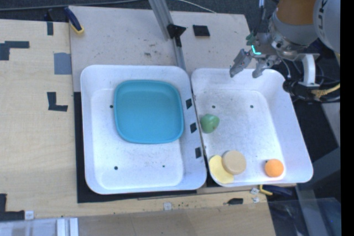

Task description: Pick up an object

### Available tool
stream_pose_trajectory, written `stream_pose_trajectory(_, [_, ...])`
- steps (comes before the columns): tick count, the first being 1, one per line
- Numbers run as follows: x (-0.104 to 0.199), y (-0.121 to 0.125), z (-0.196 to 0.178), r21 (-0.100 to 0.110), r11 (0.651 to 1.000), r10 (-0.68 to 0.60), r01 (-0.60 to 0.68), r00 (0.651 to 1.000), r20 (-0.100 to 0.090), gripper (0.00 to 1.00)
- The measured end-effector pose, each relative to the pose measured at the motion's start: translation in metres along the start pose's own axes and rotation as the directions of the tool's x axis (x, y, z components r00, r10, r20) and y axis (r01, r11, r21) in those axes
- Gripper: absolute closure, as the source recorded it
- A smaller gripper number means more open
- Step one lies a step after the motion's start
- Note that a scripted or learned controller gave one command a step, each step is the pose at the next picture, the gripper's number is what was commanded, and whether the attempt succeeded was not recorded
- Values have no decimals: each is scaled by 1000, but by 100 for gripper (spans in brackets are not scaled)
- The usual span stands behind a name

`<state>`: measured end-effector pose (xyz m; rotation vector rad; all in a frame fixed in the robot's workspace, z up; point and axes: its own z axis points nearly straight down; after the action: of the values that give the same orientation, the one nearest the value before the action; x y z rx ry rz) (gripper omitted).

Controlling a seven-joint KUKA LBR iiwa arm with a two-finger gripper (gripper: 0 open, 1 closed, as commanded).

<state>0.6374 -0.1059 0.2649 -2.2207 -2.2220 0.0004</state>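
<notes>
Right now, four small things can be seen in the right bin, and any one of them could be picked up. A green ball sits at about 9 o'clock in that bin, close to the wall shared with the left bin. A tan round piece lies at about 7 o'clock, partly on top of a yellow piece, so the two are touching. An orange ball rests at about 5 o'clock, near the front wall.

The gripper is seen up at 12 o'clock, over the back rim of the right bin. Its two fingers are spread apart and nothing is held between them. All four things are well apart from it.

Many things could go wrong from here. The balls are round, so they may be pushed away and roll if only one finger touches them. The green ball is near the wall, so a finger may be bumped on the rim. The tan and yellow pieces are stacked, so one may be knocked off, or both may be pinched badly and dropped. The orange ball may be pushed into the corner.

In the left bin, a blue plate is seen, away from the gripper.
</notes>
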Motion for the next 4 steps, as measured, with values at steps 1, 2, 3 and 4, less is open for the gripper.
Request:
stream_pose_trajectory(1, [0,0,0,0,1000,0,0,1000,0,0])
stream_pose_trajectory(2, [0,4,63,6,1000,0,0,1000,0,0])
stream_pose_trajectory(3, [4,-3,124,6,1000,0,0,1000,-1,0])
stream_pose_trajectory(4, [5,-4,176,3,1000,0,0,1000,0,0])
